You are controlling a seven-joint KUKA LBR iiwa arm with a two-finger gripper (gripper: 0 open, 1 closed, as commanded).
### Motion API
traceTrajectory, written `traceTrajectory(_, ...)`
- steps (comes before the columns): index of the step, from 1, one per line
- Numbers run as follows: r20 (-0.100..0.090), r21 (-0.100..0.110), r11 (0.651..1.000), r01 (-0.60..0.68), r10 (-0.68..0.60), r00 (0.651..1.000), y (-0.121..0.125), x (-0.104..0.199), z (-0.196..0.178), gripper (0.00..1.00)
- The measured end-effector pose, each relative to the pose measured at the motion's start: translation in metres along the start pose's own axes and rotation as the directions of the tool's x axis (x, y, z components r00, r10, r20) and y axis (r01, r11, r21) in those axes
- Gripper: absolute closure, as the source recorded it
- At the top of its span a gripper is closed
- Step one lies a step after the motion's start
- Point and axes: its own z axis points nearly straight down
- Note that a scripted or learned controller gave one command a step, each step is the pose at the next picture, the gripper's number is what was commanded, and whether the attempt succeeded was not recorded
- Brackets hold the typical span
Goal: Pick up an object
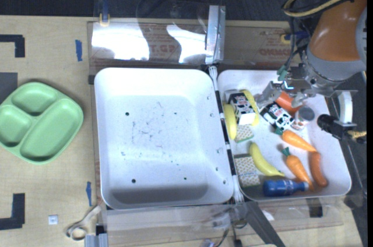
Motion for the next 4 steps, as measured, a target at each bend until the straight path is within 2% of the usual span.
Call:
traceTrajectory(1,0.001,-0.001,1.000,0.014,-0.014,1.000,-0.042,-0.039,0.063,0.00)
traceTrajectory(2,0.001,-0.001,0.999,0.050,-0.050,0.999,-0.055,-0.066,0.124,0.00)
traceTrajectory(3,0.008,-0.010,0.972,0.236,-0.236,0.972,-0.099,-0.052,0.125,0.00)
traceTrajectory(4,0.006,-0.012,0.972,0.236,-0.236,0.972,-0.099,-0.050,0.115,1.00)
